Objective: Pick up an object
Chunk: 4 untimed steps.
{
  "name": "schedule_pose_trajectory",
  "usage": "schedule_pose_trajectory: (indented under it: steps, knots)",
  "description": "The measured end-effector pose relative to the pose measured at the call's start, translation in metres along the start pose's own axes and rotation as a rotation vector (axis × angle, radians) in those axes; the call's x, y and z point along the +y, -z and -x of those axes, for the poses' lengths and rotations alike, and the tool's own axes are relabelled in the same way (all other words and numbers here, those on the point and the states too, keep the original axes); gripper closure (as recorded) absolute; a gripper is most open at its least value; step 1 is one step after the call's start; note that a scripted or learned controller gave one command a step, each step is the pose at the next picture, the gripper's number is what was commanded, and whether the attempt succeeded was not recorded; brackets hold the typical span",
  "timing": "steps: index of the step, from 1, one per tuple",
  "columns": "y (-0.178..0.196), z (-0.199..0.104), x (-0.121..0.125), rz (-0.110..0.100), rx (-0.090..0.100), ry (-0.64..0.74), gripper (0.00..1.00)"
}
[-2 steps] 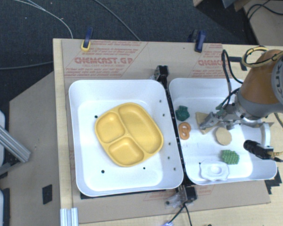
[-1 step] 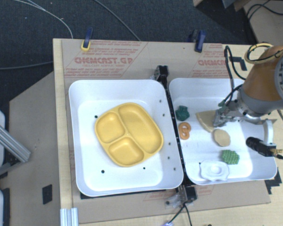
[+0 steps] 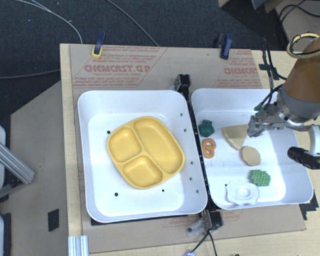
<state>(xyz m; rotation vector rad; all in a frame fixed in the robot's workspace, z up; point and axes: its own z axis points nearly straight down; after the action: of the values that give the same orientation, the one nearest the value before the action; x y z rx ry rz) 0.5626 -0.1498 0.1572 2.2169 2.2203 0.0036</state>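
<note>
Objects lie in the right bin [image 3: 293,196]: tan wedge [image 3: 234,136] just beside the gripper [image 3: 254,129], whose finger state I cannot tell, tan oval [image 3: 250,155], green piece [image 3: 260,177] near the front rim; yellow tray [image 3: 144,151] sits mid left bin [image 3: 90,143], open floor around

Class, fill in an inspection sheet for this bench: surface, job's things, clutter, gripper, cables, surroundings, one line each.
Surface: bench bears the left bin and the right bin side by side.
Job's things: right bin holds a dark green piece, orange ring, tan wedge, beige oval, green bumpy piece and white piece, all lying apart.
Clutter: yellow divided plate in the left bin.
Gripper: gripper hangs over the right bin beside the tan wedge, holding nothing.
Cables: thin cable on the floor behind.
Surroundings: dark carpet; two blue clamps on the far edge.
</note>
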Motion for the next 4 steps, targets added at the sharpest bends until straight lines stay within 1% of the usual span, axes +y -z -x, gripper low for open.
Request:
schedule_pose_trajectory:
  steps: [1, 2, 3, 4]
  knots:
    - [0.043, -0.003, 0.000, 0.000, 0.000, 0.000, 1.00]
    - [0.093, 0.007, 0.005, 0.001, -0.001, -0.001, 1.00]
    - [0.105, 0.008, 0.006, -0.002, 0.000, 0.000, 1.00]
    - [0.089, -0.050, 0.005, -0.008, 0.004, 0.004, 1.00]
